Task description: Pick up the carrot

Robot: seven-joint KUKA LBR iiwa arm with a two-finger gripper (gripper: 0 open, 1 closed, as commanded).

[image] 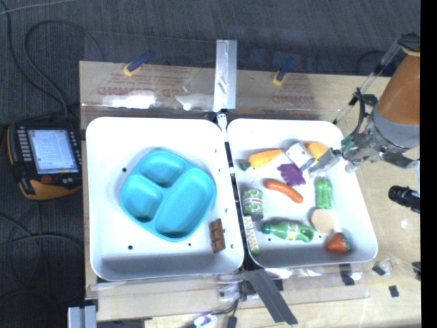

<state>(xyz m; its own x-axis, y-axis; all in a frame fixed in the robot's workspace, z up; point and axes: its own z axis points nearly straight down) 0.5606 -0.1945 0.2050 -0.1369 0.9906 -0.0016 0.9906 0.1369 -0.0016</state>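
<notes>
Your claw point(326, 161) hovers over the right bin's point(355, 203) upper right; you cannot tell its state. The carrot point(265, 158) lies left of the claw, past the purple grapes point(293, 175), apart from it.

Bins: two, white, side by side, left point(102, 251) and right point(365, 217).

Left bin:
- blue divided tray point(167, 193), one
- chocolate bar point(217, 235), one

Right bin:
- carrot point(264, 158), one
- red sausage point(284, 190), one
- purple grapes point(293, 174), one bunch
- green bottle point(289, 231), one
- green can point(252, 202), one
- green vegetable point(323, 193), one
- strawberry point(337, 242), one
- beige round piece point(322, 219), one
- white box point(298, 152), one
- orange piece point(317, 148), one

On the surface beside the bins: clamps, two, left point(137, 63) and right point(282, 73).
</notes>
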